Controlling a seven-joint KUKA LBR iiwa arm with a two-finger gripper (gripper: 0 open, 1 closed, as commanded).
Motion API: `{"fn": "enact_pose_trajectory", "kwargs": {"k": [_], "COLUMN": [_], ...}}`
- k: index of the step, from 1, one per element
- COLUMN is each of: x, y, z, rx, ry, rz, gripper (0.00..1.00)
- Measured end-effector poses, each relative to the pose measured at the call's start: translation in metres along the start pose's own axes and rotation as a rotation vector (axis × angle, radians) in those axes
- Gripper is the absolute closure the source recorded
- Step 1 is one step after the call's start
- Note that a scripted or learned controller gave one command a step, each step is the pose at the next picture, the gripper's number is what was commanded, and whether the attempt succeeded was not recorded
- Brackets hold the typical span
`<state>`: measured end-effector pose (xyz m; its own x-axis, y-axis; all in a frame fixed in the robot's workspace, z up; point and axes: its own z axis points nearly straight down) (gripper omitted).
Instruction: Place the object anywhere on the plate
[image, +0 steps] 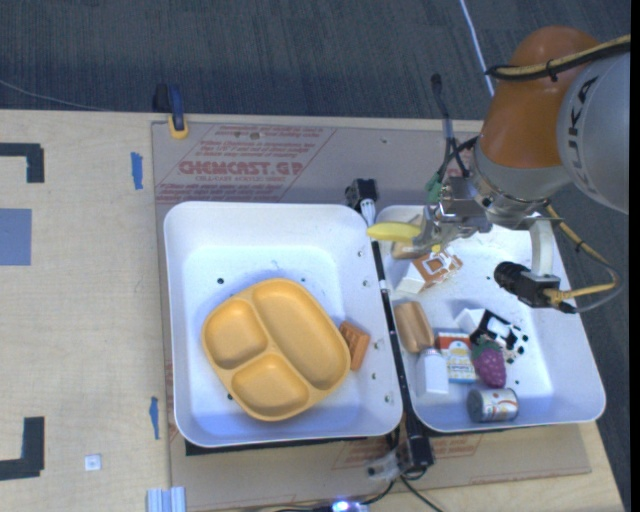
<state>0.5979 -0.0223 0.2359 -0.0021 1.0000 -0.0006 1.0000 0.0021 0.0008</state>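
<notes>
**Arm low over the right bin, plate waiting in the left**

While the yellow plate (277, 347) lies in the left bin (190, 240), the things to be picked lie in the right bin (575, 370). It is a rounded plate with three hollows, one large at about 2 o'clock and two smaller at 9 and 6 o'clock, set at a slant across the bin floor. A small orange-brown block (354, 344) lies just beside its rim at 3 o'clock, on the bin floor and not on the plate.

Nothing can be singled out as the object to be moved. A yellow banana (393, 232) lies at 11 o'clock in the right bin, against the wall between the bins. Just below it sits a small brown-and-white packet (438, 267). Toward 8 o'clock lies a tan bread roll (412, 325), with a white bottle (433, 371) and a red-and-white box (458, 358) below it. A purple fruit (491, 365) and a tin can (493, 404) lie near 6 o'clock, and a black-and-white piece (497, 328) rests near the middle.

From 2 o'clock the grey arm (600, 120) with its orange band (535, 90) reaches in and bends down over the bin's upper part. Its gripper (440, 232) hangs just beside the banana and above the packet. Whether its fingers are wide or narrow cannot be told, nor whether they hold anything.
</notes>
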Motion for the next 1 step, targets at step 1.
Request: {"fn": "enact_pose_trajectory", "kwargs": {"k": [1], "x": [0.0226], "y": [-0.0684], "z": [-0.1394], "rx": [-0.003], "ry": [0.001], "rz": [-0.001], "gripper": [1.00]}}
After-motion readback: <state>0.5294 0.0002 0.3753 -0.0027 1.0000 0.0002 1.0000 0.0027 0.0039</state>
